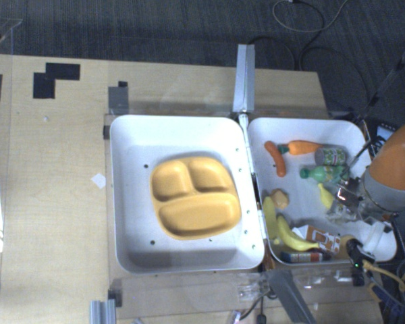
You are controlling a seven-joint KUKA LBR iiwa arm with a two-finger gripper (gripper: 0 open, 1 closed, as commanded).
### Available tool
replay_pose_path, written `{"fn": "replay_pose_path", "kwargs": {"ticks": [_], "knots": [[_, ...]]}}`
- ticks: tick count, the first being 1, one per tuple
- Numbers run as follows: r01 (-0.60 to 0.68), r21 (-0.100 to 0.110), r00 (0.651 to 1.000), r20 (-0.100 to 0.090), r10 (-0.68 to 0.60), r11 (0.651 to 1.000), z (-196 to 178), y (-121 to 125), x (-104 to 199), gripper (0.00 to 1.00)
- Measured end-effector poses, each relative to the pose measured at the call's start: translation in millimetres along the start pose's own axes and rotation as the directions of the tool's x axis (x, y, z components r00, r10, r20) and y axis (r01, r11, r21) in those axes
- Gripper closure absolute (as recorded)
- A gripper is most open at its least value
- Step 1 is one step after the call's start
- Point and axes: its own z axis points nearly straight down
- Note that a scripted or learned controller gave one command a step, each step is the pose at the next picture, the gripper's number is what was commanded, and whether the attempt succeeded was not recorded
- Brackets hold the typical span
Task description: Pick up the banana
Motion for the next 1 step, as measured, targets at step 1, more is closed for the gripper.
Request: {"fn": "replay_pose_path", "kwargs": {"ticks": [1], "knots": [[-0.08, 0.005, 0.997, 0.005, 0.08, 0.997, -127.4, 1.4, 73.8, 1.0]]}}
